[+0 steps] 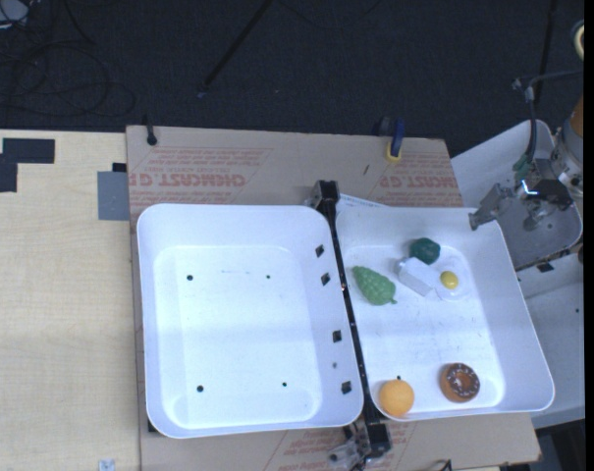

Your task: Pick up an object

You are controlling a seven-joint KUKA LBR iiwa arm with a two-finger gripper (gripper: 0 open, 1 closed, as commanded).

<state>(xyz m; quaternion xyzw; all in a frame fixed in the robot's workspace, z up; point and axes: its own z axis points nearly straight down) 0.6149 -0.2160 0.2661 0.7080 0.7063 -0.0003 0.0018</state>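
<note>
Nothing has been picked up yet, judging by how things lie: every candidate object sits loose on the floor of the right bin [513,361], and the whole of the task seems still to do. Taking that bin as the landmark and working from its near edge back, an orange ball [396,397] rests in its near left corner, just beside the divider that separates it from the left bin [154,263], and a brown doughnut-shaped toy [459,382] lies near it to the right along the same near edge. Further back, toward the middle of the bin, a green leafy toy [373,287] lies close to the left wall. Beyond that, a small cluster sits in the far half: a white flat piece carrying a yellow disc, probably a toy fried egg [446,281], with a dark green rounded object [424,250] touching or just behind it. The gripper [525,196] hovers outside the bin, past its far right corner and above the grey bench surface, well apart from every object. Whether it is spread or closed cannot be told from this slanted, cluttered angle, and no object shows in it.
</note>
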